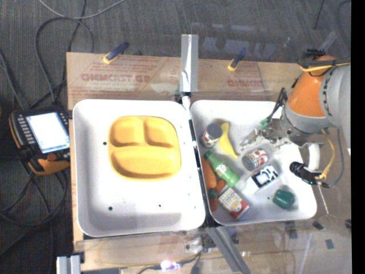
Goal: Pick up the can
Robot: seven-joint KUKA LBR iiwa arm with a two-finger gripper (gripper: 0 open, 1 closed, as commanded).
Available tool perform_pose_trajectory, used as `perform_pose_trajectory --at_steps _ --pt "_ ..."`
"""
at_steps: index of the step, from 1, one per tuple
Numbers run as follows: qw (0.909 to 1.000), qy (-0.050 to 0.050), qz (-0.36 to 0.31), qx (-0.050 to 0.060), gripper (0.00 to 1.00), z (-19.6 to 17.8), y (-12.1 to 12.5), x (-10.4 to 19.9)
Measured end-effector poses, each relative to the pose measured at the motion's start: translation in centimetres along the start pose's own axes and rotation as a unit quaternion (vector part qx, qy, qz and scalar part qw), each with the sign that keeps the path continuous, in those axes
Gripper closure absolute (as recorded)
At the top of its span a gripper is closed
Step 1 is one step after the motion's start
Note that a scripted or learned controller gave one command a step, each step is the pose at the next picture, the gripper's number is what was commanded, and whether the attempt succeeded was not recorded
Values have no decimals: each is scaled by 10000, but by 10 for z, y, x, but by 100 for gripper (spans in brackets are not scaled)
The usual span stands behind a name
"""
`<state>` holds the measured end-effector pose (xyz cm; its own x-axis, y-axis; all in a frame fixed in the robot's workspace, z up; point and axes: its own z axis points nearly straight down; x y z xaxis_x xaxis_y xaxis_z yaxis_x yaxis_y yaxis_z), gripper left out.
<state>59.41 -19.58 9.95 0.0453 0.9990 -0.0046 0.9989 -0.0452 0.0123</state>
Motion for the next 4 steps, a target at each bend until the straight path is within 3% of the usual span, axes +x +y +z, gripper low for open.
perform_pose_trajectory --at_steps 1,2,3,4 --pt "9999 -8 123 -4 0 9 -10 11" --pt "9999 -10 124 -6 100 0 -9 12" --pt "9999 -10 123 -4 0 0 -9 12" --pt "9985 -16 541 -11 0 8 -40 34"
